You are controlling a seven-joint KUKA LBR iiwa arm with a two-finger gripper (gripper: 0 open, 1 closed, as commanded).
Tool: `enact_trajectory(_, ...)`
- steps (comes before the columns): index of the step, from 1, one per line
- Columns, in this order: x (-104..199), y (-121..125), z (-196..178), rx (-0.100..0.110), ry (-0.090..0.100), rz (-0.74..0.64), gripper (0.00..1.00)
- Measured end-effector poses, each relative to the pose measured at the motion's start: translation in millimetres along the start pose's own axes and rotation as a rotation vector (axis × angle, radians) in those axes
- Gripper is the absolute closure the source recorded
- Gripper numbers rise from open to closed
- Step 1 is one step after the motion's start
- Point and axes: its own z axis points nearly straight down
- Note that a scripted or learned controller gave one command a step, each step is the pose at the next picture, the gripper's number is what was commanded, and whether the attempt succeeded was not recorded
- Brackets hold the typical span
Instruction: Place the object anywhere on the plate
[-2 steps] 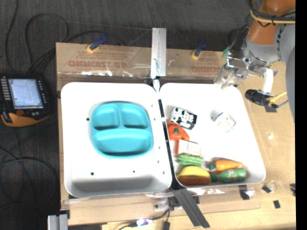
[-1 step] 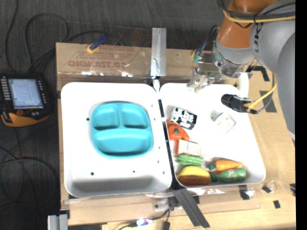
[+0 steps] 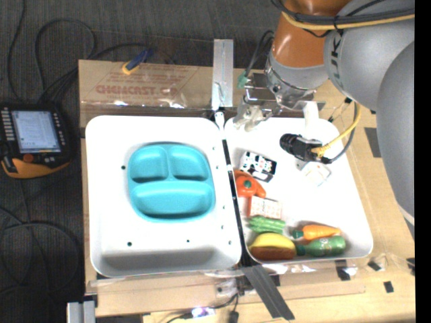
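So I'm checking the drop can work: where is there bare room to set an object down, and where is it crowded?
The blue plate has three bare compartments, and bare white floor of the left bin rings it. In the right bin, bare floor lies along the right wall. It is crowded along the front wall and divider, where the toy foods are packed. The gripper hangs over the back-left corner.

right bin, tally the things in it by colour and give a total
Right bin, as far as the view lets me tell:
Orange: 2, the carrot and the orange piece
Green: 2, the green vegetable and the green piece
Yellow and red: 1, the fruit
Black and white: 1, the card
Pale: 1, the box
Total: 7
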Motion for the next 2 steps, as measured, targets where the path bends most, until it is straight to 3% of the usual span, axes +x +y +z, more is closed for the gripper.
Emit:
enact_trajectory(1, -36, 7, -73, -0.001, -0.004, 0.325, 1.00)
enact_trajectory(2, 40, -70, 25, 0.004, -0.002, 0.305, 1.00)
